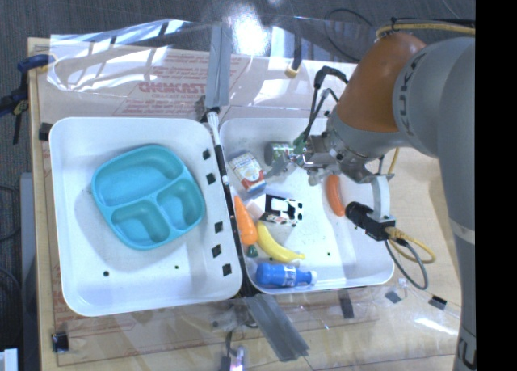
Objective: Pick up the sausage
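Note:
The sausage [334, 194], a short orange-red link, lies on the floor of the right bin [363, 260] near its right wall. The grey arm with its orange band reaches in from the right, and its wrist hangs over the upper middle of that bin. My gripper [300, 157] points left, just above and to the left of the sausage and apart from it. A small silvery-green object [279, 152] sits right at the gripper's tip. The wrist hides how the gripper stands.
In the right bin lie a small packet [246, 169], a black-and-white card [283, 209], a carrot [245, 220], a banana [277, 246] and a blue bottle [283, 276]. A blue divided plate [148, 195] rests in the left bin [73, 280]. Cables trail off the right bin's right side.

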Robot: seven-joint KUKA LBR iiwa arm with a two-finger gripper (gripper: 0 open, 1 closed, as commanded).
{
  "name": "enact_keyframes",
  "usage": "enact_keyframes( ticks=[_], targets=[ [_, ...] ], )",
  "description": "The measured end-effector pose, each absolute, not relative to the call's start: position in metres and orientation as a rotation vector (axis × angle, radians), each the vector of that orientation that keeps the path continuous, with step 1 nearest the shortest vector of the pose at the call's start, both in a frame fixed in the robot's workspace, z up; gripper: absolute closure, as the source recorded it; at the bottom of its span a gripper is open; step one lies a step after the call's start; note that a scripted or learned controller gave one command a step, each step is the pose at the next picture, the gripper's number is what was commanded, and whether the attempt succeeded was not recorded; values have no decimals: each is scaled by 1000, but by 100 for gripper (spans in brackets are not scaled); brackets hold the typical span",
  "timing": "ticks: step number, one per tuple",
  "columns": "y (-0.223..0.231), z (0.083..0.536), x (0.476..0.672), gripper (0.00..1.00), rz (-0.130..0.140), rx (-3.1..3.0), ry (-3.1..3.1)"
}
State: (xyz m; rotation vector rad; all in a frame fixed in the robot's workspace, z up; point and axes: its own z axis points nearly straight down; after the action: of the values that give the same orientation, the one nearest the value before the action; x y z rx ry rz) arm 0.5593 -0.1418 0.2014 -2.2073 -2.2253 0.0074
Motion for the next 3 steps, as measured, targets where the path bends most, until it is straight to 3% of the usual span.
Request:
enact_keyframes(
  ticks=[1, 2, 3],
  targets=[
    [-124, 112, 623, 0, 5, -1929, -2473],
    [-131, 89, 630, 0, 4, -2053, -2373],
    [-130, 95, 630, 100, 8, -2045, -2374]
  ],
)
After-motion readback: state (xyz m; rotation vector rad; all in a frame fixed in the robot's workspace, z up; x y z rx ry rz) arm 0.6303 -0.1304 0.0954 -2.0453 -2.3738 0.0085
